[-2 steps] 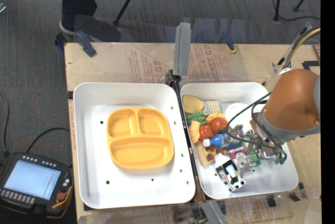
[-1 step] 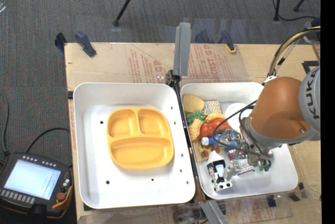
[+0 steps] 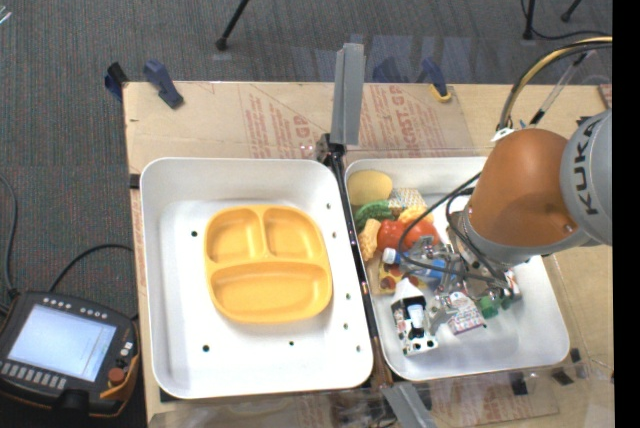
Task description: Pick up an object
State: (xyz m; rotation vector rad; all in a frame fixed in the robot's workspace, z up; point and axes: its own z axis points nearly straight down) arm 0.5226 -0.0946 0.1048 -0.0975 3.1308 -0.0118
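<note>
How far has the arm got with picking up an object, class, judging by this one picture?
Done: the arm has reached into the right bin, with its gripper low over the pile of small objects. In hand: nothing can be made out between its fingers. Left: securing an object and lifting it clear. The yellow divided plate lies in the left bin.

Even, bright overhead light — soft shadows, slightly grainy focus.

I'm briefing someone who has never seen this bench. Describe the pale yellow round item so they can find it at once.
Start at the right bin, where the arm reaches in. At its far left corner, next to the divider between the bins, lies the pale yellow round item. It is smooth, plain and lemon-like, unlike the green piece and red piece just in front of it.
</note>
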